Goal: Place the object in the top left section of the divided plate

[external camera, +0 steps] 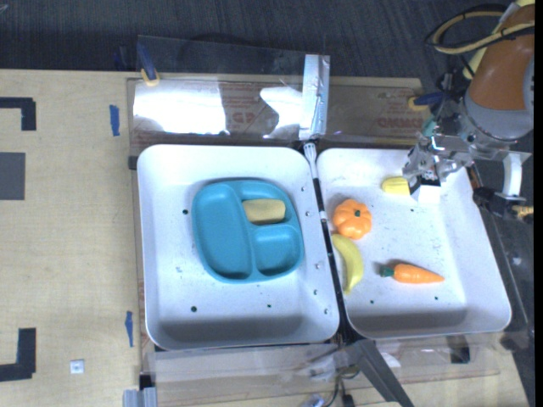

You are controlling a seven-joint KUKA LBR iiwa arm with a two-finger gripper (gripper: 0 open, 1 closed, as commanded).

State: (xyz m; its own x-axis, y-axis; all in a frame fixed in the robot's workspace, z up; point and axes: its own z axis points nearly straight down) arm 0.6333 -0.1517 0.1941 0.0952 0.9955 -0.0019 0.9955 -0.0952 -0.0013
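camera view looks down on two white bins side by side, and we start with the left bin (161,253). it holds a blue divided plate (222,231) with one long section on the left and two smaller ones on the right. a pale yellow block (265,211) lies in the upper right section, its left end reaching the ridge beside the long section.

the right bin (475,303) holds four things: a small yellow piece (394,186) near the back wall, an orange pumpkin (352,218) toward the left, a yellow banana (348,261) just below the pumpkin along the left wall, and an orange carrot (411,273) lying on its side near the middle.

the claw (428,175) sits just right of the small yellow piece, low over the bin; we cannot tell how it is set, nor whether it touches the piece. the yellow block looks flat, oblong and soft-edged, paler on top.

the surface (68,253) is light wood with black corner marks and blue tape bits. a shiny clear sheet (229,100) stands behind the left bin, and dark floor (254,7) lies beyond.
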